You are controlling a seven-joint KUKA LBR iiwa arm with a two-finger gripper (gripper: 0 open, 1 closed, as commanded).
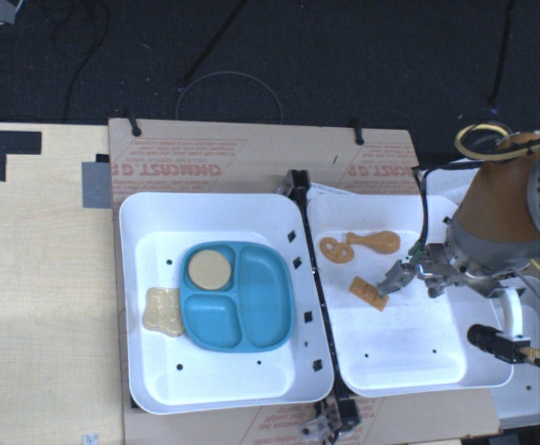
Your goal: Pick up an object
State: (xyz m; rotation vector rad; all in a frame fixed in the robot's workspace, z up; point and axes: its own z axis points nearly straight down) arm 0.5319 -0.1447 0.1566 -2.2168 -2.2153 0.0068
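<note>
"Nothing lifted yet, you see? Left-of-centre: blue tray (242, 309), untouched. Right of centre: orange block (368, 294) flat in the right bin (408, 369)."

"And the gripper (392, 281)?"

"Just beside it; whether its jaws are spread or clenched, you can't tell."

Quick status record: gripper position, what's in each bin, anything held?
gripper: low in the right bin, tips at the small orange block
held: nothing seen between the tips
right bin: orange block, tan pretzel-like piece
left bin: blue divided tray with a round tan disc in one compartment; pale sponge-like piece beside the tray
</note>
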